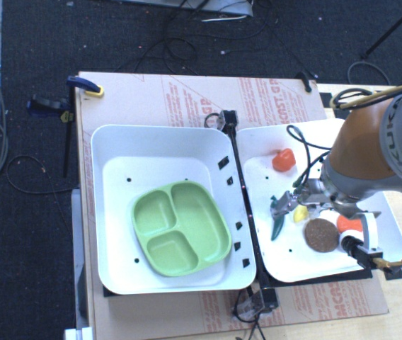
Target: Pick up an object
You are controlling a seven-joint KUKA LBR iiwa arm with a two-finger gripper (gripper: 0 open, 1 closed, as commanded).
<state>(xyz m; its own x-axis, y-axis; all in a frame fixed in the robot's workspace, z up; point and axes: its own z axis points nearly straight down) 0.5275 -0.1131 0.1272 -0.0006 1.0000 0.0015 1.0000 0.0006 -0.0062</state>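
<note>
A teal object (279, 222), long and narrow, lay in the right bin (272, 261) just under the gripper (284, 205), close to the bin's left wall and slanting down toward its near edge. The gripper's dark fingers stood right at the object's upper end, but whether they were spread, closed, or gripping it could not be told from this angle. Touching the gripper's right side was a small yellow piece (300, 214), and just beyond that a round brown disc (321, 235) lay flat on the bin floor. An orange-red item (349, 224) showed beside the disc, partly covered by the arm (371, 154). Farther back in the same bin, apart from the rest, sat a red-orange object (283, 160). The arm reached in from the right, its orange band above the wrist hanging over the bin's far corner. In the left bin (116, 154) a green divided plate (180, 227) with three compartments rested on the floor. Both bins sat side by side on a board (187, 98) printed with red lettering.
</note>
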